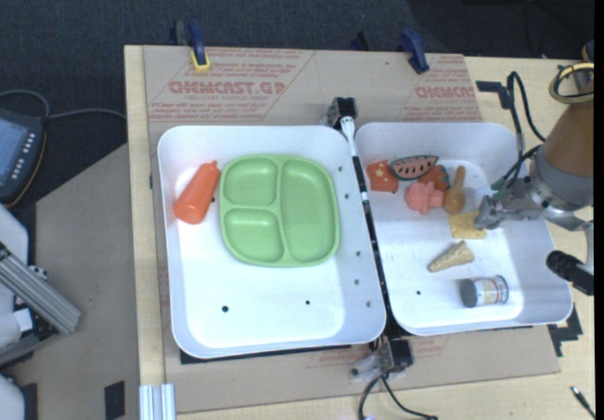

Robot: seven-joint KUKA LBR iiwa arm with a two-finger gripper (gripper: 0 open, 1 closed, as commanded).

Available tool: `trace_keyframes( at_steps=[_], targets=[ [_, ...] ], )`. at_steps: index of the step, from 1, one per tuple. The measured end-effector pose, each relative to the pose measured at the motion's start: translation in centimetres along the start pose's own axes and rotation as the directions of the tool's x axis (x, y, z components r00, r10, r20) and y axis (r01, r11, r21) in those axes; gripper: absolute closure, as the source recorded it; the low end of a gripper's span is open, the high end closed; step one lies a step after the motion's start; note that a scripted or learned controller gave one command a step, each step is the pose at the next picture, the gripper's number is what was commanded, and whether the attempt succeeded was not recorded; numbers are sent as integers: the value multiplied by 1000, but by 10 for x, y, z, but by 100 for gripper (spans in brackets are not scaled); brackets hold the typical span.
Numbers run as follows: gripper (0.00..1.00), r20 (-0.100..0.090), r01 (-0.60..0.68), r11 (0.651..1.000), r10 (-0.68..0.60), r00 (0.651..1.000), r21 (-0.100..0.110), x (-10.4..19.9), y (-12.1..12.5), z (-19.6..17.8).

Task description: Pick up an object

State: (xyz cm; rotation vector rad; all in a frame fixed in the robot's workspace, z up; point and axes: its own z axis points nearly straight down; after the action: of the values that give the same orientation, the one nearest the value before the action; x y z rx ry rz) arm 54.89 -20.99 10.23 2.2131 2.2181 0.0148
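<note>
My gripper [494, 211] reaches in from the right and hovers low over the right bin [528, 310], at the right edge of a flat yellow piece [463, 226]. Near it in the same bin lie a brown stick-shaped toy [458, 186], a pink toy [427, 196], a watermelon slice [415, 166] and a red piece [381, 177]. Further toward the front are a tan wedge [451, 258] and a small jar [484, 292] on its side. Nothing is seen held.
The left bin [274, 314] holds a green divided plate [280, 210] and an orange bottle-shaped toy [195, 193] at its left. The arm [569, 159] stands over the right bin's right wall. Clamps and cables sit along the bench's back edge.
</note>
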Motion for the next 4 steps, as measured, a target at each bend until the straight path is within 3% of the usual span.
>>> trace_keyframes(
  at_steps=[2,3,4],
  targets=[
    [100,3,-1,1000,1,1000,6,17,-1,-110],
    [100,3,-1,1000,1,1000,8,17,0,-124],
    [100,-1,2,1000,-2,1000,15,68,-2,-113]
  ],
)
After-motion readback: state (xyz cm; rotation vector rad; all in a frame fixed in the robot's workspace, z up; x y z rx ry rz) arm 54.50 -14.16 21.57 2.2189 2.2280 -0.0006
